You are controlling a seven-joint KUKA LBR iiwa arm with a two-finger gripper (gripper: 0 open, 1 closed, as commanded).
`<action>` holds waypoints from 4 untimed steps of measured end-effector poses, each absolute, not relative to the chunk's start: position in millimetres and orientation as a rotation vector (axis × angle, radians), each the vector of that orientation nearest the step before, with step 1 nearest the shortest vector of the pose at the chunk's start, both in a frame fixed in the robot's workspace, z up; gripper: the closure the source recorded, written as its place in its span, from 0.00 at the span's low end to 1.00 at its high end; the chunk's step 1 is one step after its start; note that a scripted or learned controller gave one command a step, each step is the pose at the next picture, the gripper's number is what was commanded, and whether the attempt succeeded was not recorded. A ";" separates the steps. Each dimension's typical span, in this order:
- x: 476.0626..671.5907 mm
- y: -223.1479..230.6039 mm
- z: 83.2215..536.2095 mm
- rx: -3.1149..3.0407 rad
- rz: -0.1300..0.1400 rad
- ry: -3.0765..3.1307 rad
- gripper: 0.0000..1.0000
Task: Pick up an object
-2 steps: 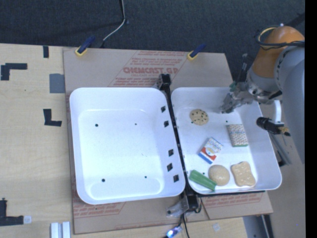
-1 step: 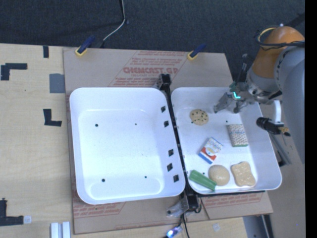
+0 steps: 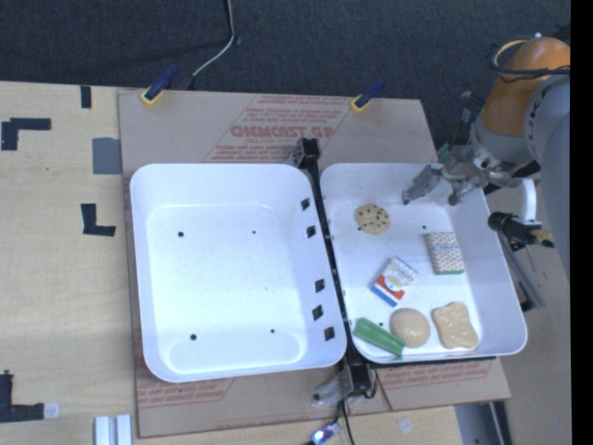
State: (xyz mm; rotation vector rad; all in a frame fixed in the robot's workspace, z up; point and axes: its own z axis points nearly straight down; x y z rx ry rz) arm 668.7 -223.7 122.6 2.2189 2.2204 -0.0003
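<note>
Gripper [image 3: 435,185]: stood at the upper right of the frame, over the far edge of the right bin [image 3: 508,290], two fingers spread apart, nothing between them. Arm [image 3: 533,86]: grey, orange band, upper right corner.

Right bin contents:
- cookie [image 3: 372,218], nearest the gripper, below and left of it;
- speckled sponge [image 3: 445,252], right of centre;
- small carton [image 3: 395,279], blue, red and white, mid-bin;
- green stick [image 3: 379,336], lower left corner;
- round bun [image 3: 410,327], just beside it;
- bread slice [image 3: 455,325], lower right.

Left bin [image 3: 148,276]: white, centre-left of the frame. Both bins rested on cardboard [image 3: 269,130].
</note>
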 end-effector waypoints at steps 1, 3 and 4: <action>668.9 -223.5 154.5 2.218 0.001 2.221 0.00; 665.8 -182.4 92.5 2.224 -0.008 2.232 0.00; 669.6 -176.7 87.4 2.217 0.000 2.220 0.00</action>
